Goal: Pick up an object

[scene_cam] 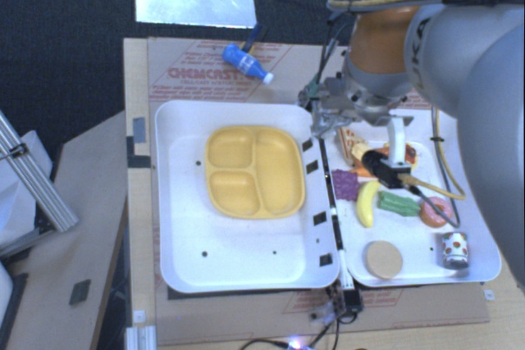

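The right bin point(484, 262) holds several small things: a yellow banana point(367, 203), a purple piece point(344, 184), a green piece point(399, 203), a pinkish-red round piece point(435, 213), a tan disc point(383, 259), a small patterned can point(454, 248) and an orange-and-white wedge point(354, 147). My gripper point(330, 120) hangs low over the back left corner of this bin, close to the divider and just behind the wedge. The wrist body hides its tips. I see nothing held in it.
In the left bin point(176, 258) lies a yellow divided plate point(253, 170). A blue bottle point(246, 61) lies on the cardboard behind the bins. My arm's bulk covers the right bin's far right side.
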Motion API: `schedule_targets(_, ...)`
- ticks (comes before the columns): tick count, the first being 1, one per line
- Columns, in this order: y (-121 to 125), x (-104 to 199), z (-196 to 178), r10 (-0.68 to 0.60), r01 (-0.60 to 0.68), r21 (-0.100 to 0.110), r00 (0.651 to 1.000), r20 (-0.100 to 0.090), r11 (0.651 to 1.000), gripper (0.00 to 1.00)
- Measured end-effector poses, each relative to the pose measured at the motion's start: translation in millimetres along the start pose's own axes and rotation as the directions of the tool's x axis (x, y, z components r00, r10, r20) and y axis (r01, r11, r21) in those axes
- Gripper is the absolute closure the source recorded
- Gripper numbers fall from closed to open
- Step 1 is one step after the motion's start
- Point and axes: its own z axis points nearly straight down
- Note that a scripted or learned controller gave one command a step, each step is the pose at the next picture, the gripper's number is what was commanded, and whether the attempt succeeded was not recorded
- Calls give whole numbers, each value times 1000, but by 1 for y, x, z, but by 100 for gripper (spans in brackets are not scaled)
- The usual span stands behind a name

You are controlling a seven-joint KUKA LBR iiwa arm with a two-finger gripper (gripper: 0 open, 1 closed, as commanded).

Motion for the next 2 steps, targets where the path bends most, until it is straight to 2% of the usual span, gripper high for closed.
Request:
schedule_targets(1, 41, 45, 7, 1, -1, -1, 1000, 0, 1000, 100)
schedule_targets(2, 38, 47, 23, 4, -4, 4, 1000, 2, 1000, 100)
